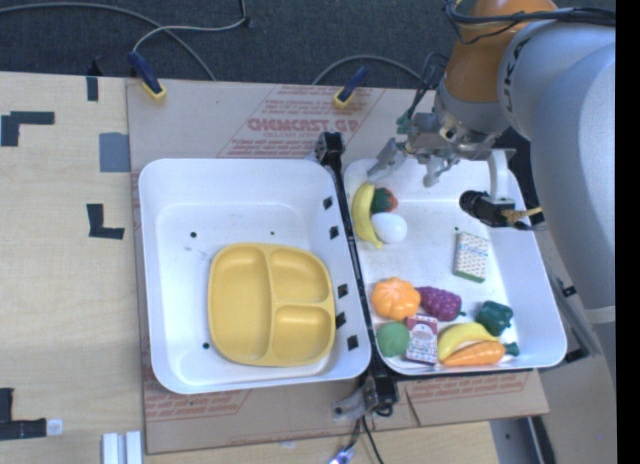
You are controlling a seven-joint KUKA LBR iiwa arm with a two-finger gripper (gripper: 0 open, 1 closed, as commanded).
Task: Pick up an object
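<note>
Camera view takes in the desk from above, with the grey arm reaching in from the right over the far end of the right bin. The left bin holds a yellow sectioned tray and nothing else. All the small items sit in the right bin: near the far left wall a banana touches a white egg, with something red and green just behind them; a pale box lies alone toward the right wall; at the near end cluster an orange pumpkin, purple grapes, a green pepper, a second banana, a carrot, a green round item and a small red carton.

The jaws hang above the bin's far edge, spread wide, with nothing between them.

This looks like the approach step: nothing is picked yet. The nearest candidates are the banana and egg, just below and left of the jaws. The next move likely calls for lining up over one of them and descending; since the two touch, a grasp aimed between them may slip, so centring on one matters.
</note>
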